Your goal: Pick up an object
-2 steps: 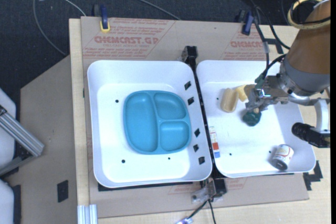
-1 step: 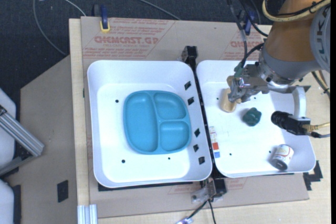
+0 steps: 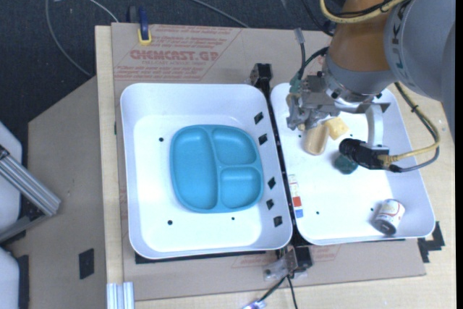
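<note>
Blue and sectioned, the plate (image 3: pixel 215 167) fills the bin well left of the gripper (image 3: pixel 304 112). A pale yellow object (image 3: pixel 318 137) lies just below-right of the gripper, apparently the target; whether the gripper is open or closed I cannot tell. Next likely: descend and close squarely over it. A small can (image 3: pixel 388 216) sits far below-right.
</note>
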